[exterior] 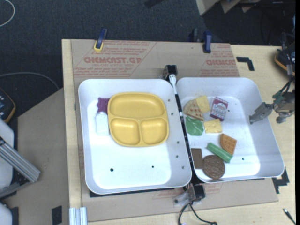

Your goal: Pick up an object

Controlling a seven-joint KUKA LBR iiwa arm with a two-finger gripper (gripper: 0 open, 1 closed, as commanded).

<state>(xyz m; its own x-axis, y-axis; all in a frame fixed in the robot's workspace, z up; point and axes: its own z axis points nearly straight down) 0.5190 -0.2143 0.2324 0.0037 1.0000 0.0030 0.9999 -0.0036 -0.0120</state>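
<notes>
- We're hanging at the right bin (262, 158) edge, gripper (262, 112) state we cannot tell, nothing picked yet.
- Next, we'd swing inward over the green cylinder (219, 152).

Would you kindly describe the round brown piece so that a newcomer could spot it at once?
Look in the right bin, the one scattered with toy food, beside the left bin that holds the yellow tray. Go to its near edge, by the divider between bins. The brown disc lies there beside a dark rectangular piece, and it is the bin's only round item.
</notes>
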